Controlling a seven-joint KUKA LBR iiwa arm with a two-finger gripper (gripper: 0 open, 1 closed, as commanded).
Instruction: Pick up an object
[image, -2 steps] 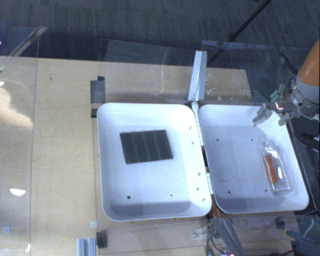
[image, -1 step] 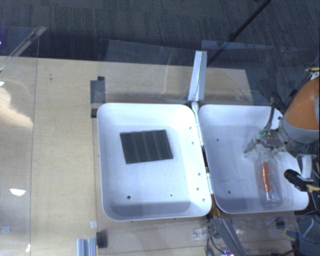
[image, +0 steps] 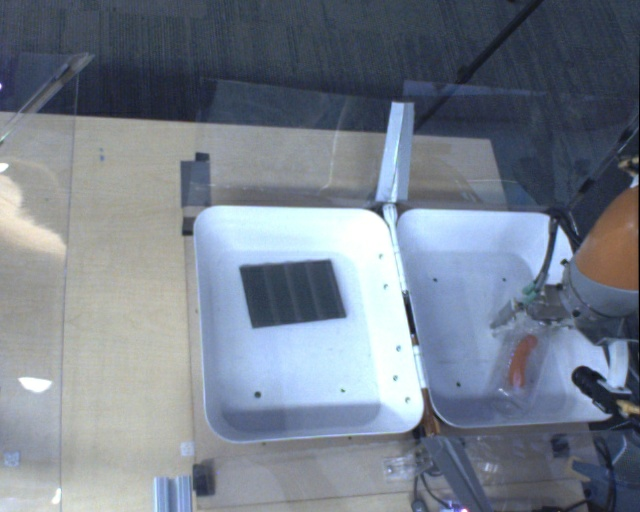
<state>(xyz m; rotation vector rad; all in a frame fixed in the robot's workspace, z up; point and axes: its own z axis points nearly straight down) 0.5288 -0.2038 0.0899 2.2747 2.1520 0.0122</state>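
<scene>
Even overhead light; glare washes the bench (image: 110, 300) far left of the left bin (image: 215, 300); focus slightly soft.

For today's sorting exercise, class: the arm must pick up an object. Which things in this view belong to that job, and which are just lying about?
Belongs to the job:
- gripper, low in the right bin
- clear packet with an orange piece, lying just below the gripper
- right bin, which holds the packet

Just lying about:
- dark ribbed pad in the left bin
- clear divider panel behind the bins
</scene>
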